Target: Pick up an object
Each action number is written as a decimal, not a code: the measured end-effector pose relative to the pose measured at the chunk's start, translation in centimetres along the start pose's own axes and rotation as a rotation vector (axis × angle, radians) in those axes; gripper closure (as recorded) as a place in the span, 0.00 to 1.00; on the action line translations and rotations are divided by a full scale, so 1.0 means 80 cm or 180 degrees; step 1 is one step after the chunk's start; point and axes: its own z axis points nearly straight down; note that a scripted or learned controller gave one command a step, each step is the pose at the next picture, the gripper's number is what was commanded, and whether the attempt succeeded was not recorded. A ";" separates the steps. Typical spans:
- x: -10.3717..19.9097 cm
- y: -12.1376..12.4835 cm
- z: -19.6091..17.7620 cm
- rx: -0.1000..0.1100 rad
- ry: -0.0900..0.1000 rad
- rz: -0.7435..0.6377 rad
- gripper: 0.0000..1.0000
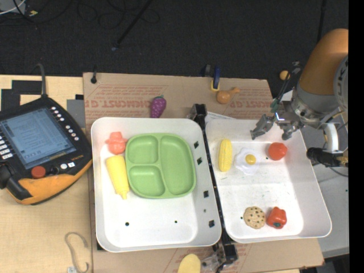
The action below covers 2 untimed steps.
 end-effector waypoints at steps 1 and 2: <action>0.010 0.000 0.078 0.0002 0.0001 -0.0006 0.00; 0.016 0.000 0.132 0.0002 0.0000 -0.0019 0.00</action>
